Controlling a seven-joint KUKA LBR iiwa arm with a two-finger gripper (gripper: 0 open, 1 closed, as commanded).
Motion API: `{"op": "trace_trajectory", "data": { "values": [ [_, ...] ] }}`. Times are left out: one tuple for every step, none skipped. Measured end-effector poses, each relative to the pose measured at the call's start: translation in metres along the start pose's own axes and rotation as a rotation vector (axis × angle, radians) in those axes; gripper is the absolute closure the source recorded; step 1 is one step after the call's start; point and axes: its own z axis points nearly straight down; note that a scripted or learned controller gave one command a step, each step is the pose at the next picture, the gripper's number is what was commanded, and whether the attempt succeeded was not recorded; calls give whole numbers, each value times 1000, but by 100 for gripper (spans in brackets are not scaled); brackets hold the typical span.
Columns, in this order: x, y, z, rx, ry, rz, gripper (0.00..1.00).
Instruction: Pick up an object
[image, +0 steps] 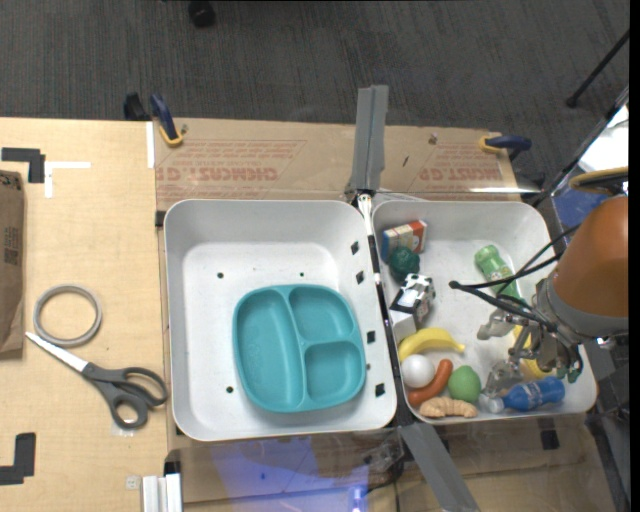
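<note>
Your gripper (528, 350) hangs low over the right bin's (455, 222) toys, positioned to grab; I cannot tell its fingers' state.

Robot lab bench.
Two white bins (190, 300) sat clamped (165, 118) on cardboard (250, 160), with tape (67, 314), scissors (105, 380) and a grey arm (595, 270) nearby.

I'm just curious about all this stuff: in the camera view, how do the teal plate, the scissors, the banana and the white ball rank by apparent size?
Largest to smallest:
1. teal plate
2. scissors
3. banana
4. white ball
</note>
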Motion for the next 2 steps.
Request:
{"op": "trace_trajectory", "data": {
  "values": [
    [-112, -15, 17, 0, 6, 66, 0],
    [-177, -10, 16, 0, 3, 112, 0]
  ]
}}
